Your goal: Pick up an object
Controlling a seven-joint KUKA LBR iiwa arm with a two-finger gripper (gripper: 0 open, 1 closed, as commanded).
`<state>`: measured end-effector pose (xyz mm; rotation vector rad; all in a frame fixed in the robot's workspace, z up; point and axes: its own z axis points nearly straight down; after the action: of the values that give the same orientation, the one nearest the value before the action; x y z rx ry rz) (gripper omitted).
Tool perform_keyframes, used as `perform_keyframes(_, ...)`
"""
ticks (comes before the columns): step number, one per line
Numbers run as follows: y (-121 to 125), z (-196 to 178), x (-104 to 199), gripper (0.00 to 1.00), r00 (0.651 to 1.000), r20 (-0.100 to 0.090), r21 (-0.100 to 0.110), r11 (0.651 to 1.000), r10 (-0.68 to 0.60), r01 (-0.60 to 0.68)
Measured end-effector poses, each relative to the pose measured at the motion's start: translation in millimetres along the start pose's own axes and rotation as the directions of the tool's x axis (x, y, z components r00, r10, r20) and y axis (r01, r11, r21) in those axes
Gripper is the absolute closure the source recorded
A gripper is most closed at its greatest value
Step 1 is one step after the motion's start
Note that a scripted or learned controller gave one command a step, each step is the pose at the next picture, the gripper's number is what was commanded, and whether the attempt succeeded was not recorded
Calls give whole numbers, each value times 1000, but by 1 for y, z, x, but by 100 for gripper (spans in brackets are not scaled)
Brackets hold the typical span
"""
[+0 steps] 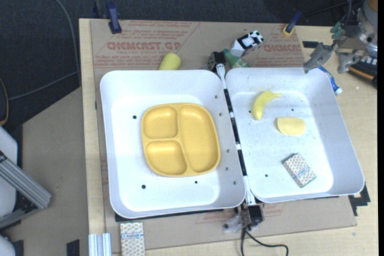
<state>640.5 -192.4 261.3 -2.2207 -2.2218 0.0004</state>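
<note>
The banana (pixel 264 102), the likeliest pick, lies in the right bin (pixel 336 129) near its back left corner, with a yellow lemon-like piece (pixel 291 126) just beside it and a small patterned box (pixel 299 169) nearer the front. The claw (pixel 336 57) hovers spread, holding nothing, over the bin's far right corner. The banana's curve could slip from the closing fingers. The left bin (pixel 120 129) holds a yellow divided tray (pixel 180 139).

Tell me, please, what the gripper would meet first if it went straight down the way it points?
Probably the back right rim of the right bin; the gripper hangs above that corner, though depth is unclear.
</note>
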Motion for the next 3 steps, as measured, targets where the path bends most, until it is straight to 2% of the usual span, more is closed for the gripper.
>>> perform_keyframes(1,-8,176,-10,0,1000,0,1,1000,1,-1)
perform_keyframes(2,-55,177,17,0,1000,-1,2,1000,1,-1)
perform_keyframes(3,-55,166,16,100,1000,-1,-1,1000,2,-2)
